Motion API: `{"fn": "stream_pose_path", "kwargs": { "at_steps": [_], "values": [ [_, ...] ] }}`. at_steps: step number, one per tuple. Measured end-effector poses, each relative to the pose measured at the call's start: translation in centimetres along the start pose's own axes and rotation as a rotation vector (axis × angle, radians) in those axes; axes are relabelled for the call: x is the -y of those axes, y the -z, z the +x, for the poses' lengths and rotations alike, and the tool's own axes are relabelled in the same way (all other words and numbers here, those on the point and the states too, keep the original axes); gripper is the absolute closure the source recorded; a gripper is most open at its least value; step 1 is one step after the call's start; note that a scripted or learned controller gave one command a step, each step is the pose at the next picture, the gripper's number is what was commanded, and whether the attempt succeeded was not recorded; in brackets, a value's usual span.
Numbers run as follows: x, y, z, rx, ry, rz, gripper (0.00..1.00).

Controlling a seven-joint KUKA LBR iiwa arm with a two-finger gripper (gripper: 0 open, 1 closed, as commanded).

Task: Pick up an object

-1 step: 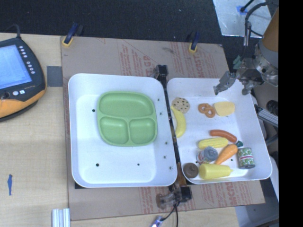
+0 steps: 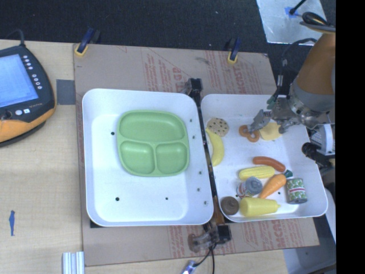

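Gripper [image 2: 269, 121] low over pretzel [image 2: 248, 133] in right bin [image 2: 311, 210], red print on cardboard [image 2: 165, 73] unreadable.

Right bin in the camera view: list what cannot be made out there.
- Pincer: too small and dark to tell whether it is open or shut, or whether it touches the pretzel.
- Pale yellow piece: partly covered by the pincer, so its shape is unclear.
- Small can: label too small to read.
- Grey round item: half hidden among the carrot and corn; what it is stays unclear.

Wooden bench [image 2: 40, 176] with two white bins [image 2: 100, 153], orange pendant [image 2: 20, 96].
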State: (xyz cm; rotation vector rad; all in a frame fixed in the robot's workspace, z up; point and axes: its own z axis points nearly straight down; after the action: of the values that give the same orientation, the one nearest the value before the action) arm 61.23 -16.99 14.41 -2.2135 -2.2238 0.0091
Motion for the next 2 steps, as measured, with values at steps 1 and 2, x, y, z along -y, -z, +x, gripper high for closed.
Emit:
{"fn": "stream_pose_path", "kwargs": {
  "at_steps": [1,2],
  "values": [
    [9.4,5.8,-0.2,0.000,0.001,-0.002,0.00],
    [9.7,-5.4,7.4,-0.002,0.002,-0.001,0.00]
  ]
}}
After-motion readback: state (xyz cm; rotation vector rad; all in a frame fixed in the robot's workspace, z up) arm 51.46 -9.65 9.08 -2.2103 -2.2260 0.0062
